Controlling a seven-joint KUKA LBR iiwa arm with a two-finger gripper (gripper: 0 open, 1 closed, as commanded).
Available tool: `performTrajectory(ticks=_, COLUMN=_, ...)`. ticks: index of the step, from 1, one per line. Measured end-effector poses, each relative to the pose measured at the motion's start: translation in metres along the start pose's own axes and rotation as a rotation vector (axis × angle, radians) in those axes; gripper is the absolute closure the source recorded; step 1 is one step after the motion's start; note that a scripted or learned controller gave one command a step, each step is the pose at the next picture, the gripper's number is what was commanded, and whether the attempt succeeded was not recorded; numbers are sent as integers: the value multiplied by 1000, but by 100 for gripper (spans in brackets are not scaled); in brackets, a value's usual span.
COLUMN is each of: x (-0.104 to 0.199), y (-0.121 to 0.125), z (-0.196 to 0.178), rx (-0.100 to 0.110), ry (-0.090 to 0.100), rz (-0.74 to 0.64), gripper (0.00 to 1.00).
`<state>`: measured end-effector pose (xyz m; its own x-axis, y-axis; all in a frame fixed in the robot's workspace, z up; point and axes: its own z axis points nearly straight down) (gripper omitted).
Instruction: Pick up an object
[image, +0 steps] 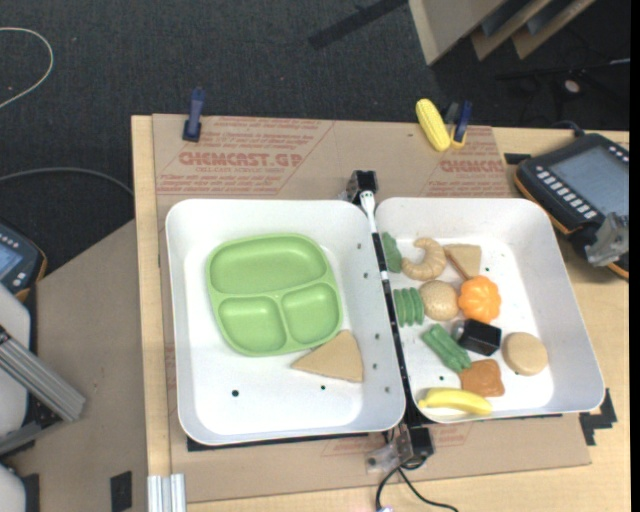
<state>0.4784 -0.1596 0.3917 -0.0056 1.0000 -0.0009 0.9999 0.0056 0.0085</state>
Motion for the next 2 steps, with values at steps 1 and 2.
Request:
performTrajectory(ticks=1, x=13, y=-1, z=105, rx=18, ry=4, rz=5, gripper=100)
performTrajectory(ticks=2, x=70, y=0, z=134, rx=14, ry=5, rz=0, gripper=100)
